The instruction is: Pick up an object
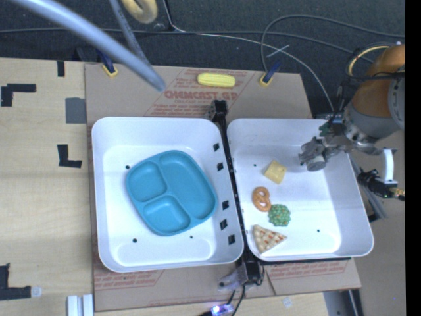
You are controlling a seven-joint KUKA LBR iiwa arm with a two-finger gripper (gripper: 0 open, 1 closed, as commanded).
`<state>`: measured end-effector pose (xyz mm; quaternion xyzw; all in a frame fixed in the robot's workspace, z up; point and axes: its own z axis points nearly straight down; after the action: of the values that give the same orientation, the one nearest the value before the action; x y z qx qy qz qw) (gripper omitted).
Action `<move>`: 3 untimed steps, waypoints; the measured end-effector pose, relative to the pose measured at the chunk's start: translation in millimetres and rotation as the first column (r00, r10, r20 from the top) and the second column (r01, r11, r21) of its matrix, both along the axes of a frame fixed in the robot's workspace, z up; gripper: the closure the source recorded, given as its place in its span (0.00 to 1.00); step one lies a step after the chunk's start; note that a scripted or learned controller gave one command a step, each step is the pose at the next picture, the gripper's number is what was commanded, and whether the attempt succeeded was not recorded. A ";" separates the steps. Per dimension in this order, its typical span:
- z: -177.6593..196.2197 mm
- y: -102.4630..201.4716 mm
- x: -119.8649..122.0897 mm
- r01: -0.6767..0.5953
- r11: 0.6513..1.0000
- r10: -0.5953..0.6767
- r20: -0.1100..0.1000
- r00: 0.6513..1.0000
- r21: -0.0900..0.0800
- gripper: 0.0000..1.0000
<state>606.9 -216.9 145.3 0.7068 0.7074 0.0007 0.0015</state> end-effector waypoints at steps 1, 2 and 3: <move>64.0 0.1 1.6 -0.001 1.000 0.001 0.003 1.000 -0.001 1.00; 56.6 0.4 1.7 0.000 1.000 0.000 -0.004 1.000 0.000 1.00; 48.3 52.1 4.8 -0.004 1.000 0.004 -0.005 1.000 0.002 1.00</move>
<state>611.7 -164.8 193.6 0.7053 0.7089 -0.0003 -0.0010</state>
